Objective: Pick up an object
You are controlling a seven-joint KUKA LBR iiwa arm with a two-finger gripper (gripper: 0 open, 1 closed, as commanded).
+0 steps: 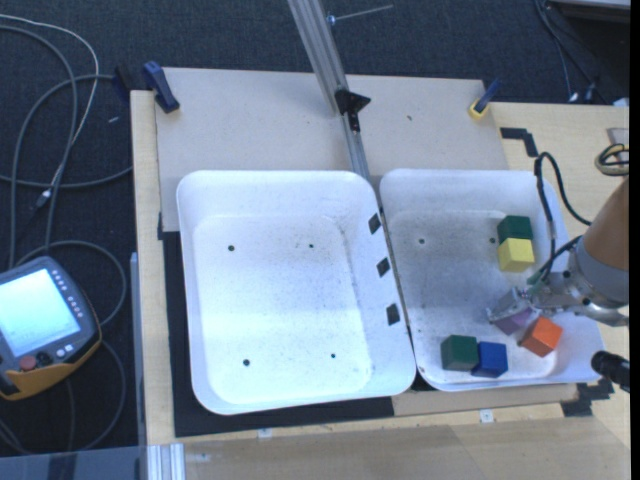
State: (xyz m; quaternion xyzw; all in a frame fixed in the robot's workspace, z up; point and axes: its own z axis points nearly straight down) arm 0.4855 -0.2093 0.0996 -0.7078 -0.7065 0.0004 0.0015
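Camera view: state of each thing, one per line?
claw: low in right bin, over purple block
purple block: under claw tip, grip unclear
orange block: loose, tilted
yellow block: touching green block
dark green block: beside blue block

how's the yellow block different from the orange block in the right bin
Colour: the yellow block is pale yellow, the orange block is bright orange.
Place: the yellow block sits toward the far side of the right bin, touching a green block; the orange block lies near the front rim.
Company: the orange block is right beside the gripper and a purple piece; the yellow block stands apart from the gripper.
Both look like small cubes of similar size.
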